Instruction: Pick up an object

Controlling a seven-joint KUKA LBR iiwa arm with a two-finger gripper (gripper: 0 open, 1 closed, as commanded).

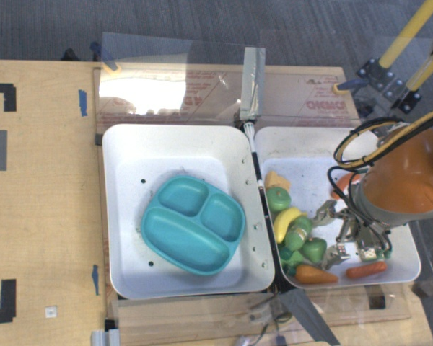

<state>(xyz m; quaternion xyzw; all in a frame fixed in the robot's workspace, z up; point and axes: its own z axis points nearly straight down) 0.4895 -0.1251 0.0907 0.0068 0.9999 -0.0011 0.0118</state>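
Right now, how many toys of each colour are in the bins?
Green: 4, as far as I can tell; they bunch together
Yellow: 1
Orange or red: 2, maybe more behind the arm
Tan: 1
Teal tray: 1
Total: 9

Two bins side by side on bench [36,215]. Left bin [123,150]: divided tray [193,224] lying near centre, toward 5 o'clock. Right bin [303,157]: toy foods heaped along the wall shared with left bin, at 7 to 9 o'clock; carrot [316,274] at 6 o'clock; sausage [366,269] at 5 o'clock. Gripper [332,233] just right of heap, arm [400,175] entering from 3 o'clock.
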